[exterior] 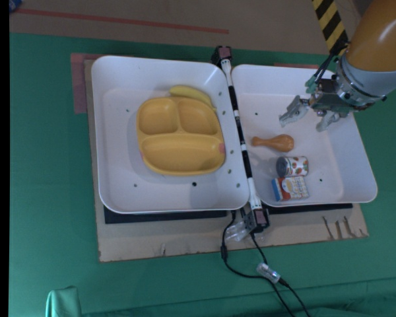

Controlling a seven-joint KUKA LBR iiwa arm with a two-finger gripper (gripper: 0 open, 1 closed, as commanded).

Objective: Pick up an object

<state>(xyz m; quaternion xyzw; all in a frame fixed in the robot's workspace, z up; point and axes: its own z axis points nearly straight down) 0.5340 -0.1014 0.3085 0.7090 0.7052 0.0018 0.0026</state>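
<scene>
In the right bin (356, 170) lie a brown toy drumstick (273, 141), a small can with a red label (292, 166) on its side, and a small orange-and-white box (291, 188). My gripper (309, 116) hangs over the upper part of this bin, open, with nothing between its fingers. It is above and to the right of the drumstick, apart from it. A yellow banana (191, 94) lies in the left bin beside the plate.
The left bin (119, 84) holds a yellow divided plate (179, 136). A black-and-white divider (237, 124) runs between the bins. Cables (264, 269) trail off the front of the bench onto the green floor.
</scene>
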